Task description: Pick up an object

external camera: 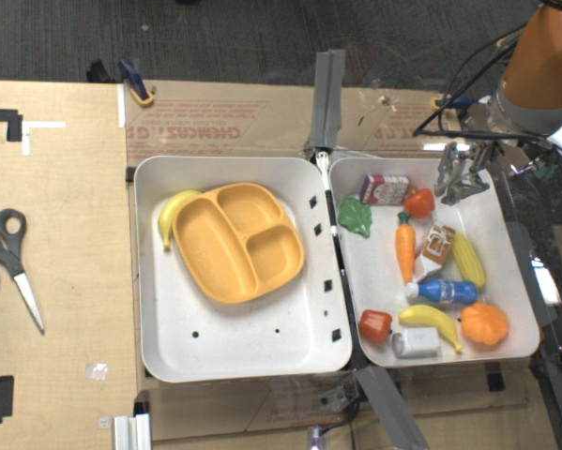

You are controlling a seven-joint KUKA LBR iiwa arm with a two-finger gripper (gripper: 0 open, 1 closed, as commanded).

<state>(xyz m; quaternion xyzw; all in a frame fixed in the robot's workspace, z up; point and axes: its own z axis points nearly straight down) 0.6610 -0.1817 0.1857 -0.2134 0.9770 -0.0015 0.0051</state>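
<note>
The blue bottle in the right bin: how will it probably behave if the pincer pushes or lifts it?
The blue bottle lies on its side, so it may roll. It looks smooth, maybe slippery. The carrot, corn and banana crowd it.

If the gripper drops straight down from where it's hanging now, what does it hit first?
Probably bare floor of the right bin, just right of the tomato. The gripper hangs above that upper right corner; depth is hard to judge from one slanted view.
</note>
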